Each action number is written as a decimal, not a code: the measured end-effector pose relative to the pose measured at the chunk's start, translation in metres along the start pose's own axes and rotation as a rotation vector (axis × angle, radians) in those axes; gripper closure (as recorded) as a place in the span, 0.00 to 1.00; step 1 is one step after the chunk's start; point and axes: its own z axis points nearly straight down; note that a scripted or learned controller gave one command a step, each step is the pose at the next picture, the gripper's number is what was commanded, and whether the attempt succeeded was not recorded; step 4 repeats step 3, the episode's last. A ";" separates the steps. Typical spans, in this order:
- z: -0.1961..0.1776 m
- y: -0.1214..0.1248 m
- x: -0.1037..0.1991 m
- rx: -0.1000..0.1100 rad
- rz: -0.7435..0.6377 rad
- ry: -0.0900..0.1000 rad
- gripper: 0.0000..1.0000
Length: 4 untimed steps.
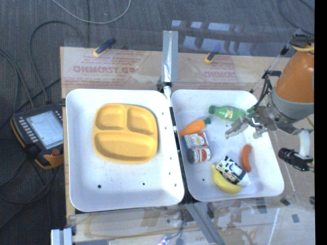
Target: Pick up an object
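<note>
Camera view, as I read it: yellow tray [125, 132] alone in the left bin [82, 188]; carrot [193, 127], can [199, 154], banana [225, 184] and sausage [247, 157] crowd the right bin [271, 185], so my gripper [246, 127] hangs spread and empty beside the green bottle [228, 112].

A dark grey carpeted floor [61, 29] surrounds the bench, with thin cables [87, 14] looping across it at the top and down the left side. The bench top is a pale brown board [122, 68] printed with faded red lettering, and two clamps [103, 47] grip its far edge. A handheld control pendant [40, 134] with a lit screen lies on the floor just left of the bench. Light is even and soft.
</note>
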 end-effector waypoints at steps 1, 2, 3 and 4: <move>0.098 -0.028 -0.040 -0.003 -0.043 0.005 0.00; 0.090 -0.028 -0.039 -0.001 -0.044 0.006 1.00; 0.013 -0.033 0.046 0.001 0.036 0.001 1.00; 0.013 -0.033 0.046 0.001 0.036 0.001 1.00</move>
